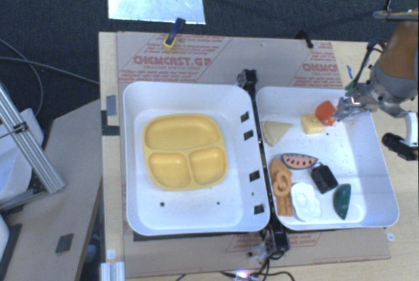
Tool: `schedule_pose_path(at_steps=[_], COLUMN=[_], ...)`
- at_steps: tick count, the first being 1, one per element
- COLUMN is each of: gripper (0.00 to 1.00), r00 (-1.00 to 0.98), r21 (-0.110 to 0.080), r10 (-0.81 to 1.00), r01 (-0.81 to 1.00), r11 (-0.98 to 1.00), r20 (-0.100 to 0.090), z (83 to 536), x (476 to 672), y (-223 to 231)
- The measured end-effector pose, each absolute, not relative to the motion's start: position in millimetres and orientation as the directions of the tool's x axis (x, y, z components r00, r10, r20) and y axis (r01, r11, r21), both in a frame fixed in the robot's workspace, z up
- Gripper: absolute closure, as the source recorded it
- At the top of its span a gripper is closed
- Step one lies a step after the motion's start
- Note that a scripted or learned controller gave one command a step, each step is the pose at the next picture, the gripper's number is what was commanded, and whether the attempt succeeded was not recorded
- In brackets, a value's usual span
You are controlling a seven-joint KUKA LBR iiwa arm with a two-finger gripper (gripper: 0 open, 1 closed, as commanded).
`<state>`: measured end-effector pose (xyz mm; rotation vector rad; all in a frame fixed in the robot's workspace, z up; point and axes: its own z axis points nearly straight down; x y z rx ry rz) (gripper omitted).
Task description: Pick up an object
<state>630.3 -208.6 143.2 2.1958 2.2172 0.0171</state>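
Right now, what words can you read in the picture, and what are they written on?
"CHEMCAST G P", red print on the brown sheet under the bins, near its left end.
A second red print of the same kind near its right end, too cut off and blurred to read.
Smaller red lines beneath each print: too small to read.

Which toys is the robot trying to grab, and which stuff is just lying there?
For the job: tool, orange-red piece, yellow block, watermelon slice, pretzel, black piece, green piece.

Just lying about: yellow divided tray, blue-and-yellow clip.
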Motion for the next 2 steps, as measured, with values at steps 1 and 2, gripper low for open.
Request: schedule_pose_path(at_steps=[1,2], gripper=[1.0,1.0], r00=[-0.011,-0.005], r21=[0.026,0.006], r10=[1.0,1.0], r01=[1.0,1.0], r11=[0.011,0.005], r20=[-0.008,-0.001], z=[154.3,116.3], x=[631.3,671.0], y=[-208.8,-205.8])
